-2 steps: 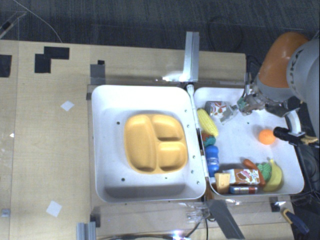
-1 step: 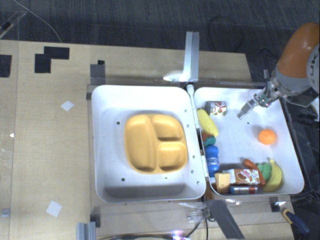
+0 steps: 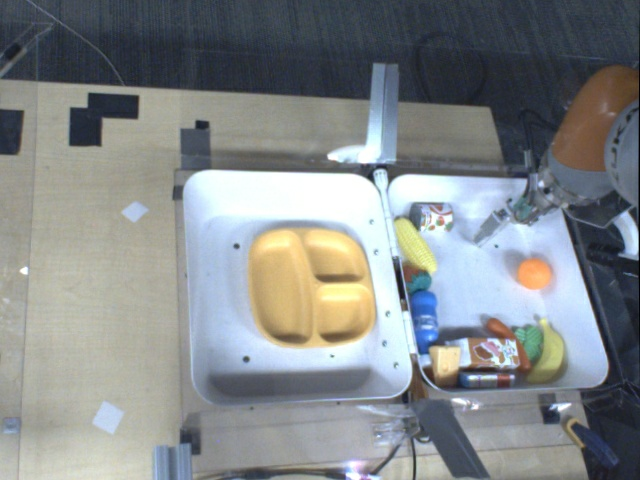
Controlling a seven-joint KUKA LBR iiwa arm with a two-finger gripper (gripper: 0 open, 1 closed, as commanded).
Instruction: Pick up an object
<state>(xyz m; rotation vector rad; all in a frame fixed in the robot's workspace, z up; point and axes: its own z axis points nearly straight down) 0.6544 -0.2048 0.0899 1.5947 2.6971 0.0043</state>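
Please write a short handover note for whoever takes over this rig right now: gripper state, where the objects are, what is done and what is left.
Gripper: open, holding nothing, low over the upper part of the right bin.
Objects, all in the right bin: small can and corn cob by the divider, blue bottle below them, orange ball alone mid-bin, banana and ketchup bottle in the clutter along the lower edge.
Left bin: yellow divided tray.
Done: nothing picked yet.
Left: grasp and lift one object; the can and the ball look nearest.
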